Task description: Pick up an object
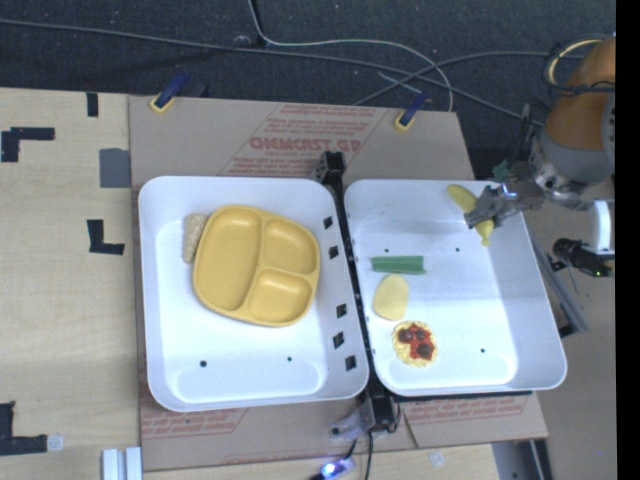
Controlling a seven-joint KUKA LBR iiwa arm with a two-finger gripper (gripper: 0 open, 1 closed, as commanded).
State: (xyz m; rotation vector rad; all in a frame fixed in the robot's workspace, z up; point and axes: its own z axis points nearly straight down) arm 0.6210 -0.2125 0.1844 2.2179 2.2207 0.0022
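While the arm point(575, 133) leans in over the far right corner, its gripper point(492, 208) pinches a yellow banana-shaped piece point(463, 198) above the right bin point(520, 298); that bin holds a green strip point(398, 264), pale yellow slice point(391, 296) and red-topped round point(414, 343). Left bin point(165, 298): yellow divided plate point(255, 265), tan piece point(192, 236) beside it.

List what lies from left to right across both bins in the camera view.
Tan sponge-like piece → yellow divided plate → pale yellow slice → pizza toy → yellow banana-like piece → pincer.
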